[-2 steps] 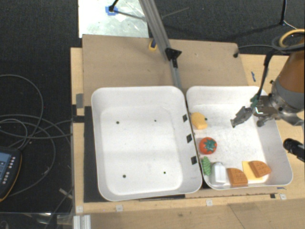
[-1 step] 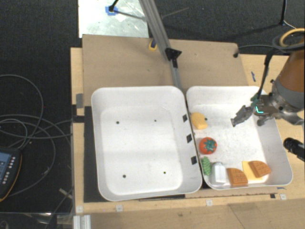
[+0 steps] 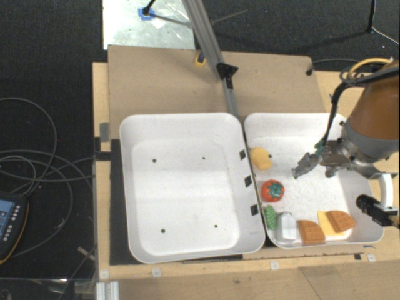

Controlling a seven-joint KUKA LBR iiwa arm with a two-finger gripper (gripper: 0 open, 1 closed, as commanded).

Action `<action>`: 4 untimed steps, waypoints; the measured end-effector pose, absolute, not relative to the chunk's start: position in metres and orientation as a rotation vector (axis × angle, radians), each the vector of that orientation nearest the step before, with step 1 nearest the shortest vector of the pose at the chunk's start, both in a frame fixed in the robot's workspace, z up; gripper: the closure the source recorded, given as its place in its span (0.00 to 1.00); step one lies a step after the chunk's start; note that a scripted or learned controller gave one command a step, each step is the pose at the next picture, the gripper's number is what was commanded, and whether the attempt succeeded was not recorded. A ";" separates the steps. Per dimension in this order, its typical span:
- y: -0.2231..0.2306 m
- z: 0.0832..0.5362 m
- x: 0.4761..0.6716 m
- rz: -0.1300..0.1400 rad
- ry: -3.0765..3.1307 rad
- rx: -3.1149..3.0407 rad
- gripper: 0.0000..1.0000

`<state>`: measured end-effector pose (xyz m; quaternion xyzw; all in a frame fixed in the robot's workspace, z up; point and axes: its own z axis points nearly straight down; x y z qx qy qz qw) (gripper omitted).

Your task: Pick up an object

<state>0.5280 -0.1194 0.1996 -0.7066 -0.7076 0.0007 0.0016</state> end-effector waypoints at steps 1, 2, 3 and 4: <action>-0.125 0.155 0.532 0.002 -2.219 -2.219 0.00; -0.128 0.112 0.536 0.002 -2.220 -2.218 0.00; -0.129 0.125 0.537 -0.004 -2.224 -2.222 1.00; -0.136 0.171 0.535 -0.004 -2.226 -2.225 1.00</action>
